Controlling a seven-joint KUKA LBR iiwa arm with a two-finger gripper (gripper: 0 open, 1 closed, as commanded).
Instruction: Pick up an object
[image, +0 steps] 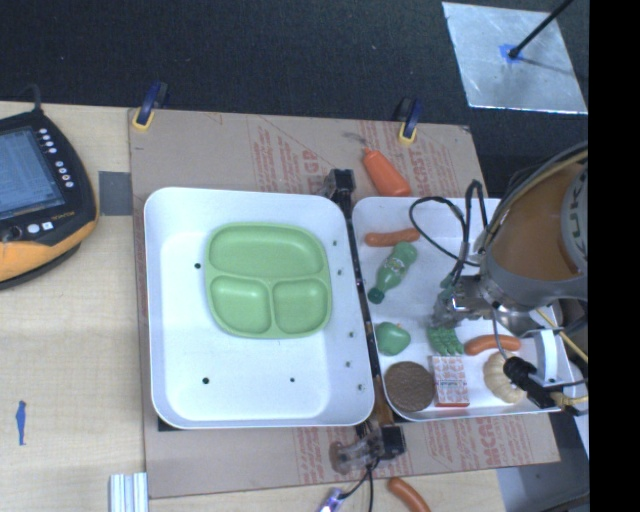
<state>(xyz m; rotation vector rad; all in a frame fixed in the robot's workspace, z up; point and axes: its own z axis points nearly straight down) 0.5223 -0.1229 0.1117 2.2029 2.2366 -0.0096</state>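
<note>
The claw (447, 322) sits low in the right bin (436, 208), its tips down among a dark green toy (444, 340), and whether it is released or clenched I cannot tell from this angle. Close around it lie an orange sausage (492, 344), a pink-and-white packet (449, 380), a brown disc (408, 385), a green leaf-shaped piece (391, 337) and a pale bagel-like ring (500, 377), with a green bottle (391, 273) and another sausage (391, 237) farther up the same bin. The left bin (180, 330) holds a green divided plate (268, 279), and a carrot (385, 173) rests outside on the cardboard above the bins.
</note>
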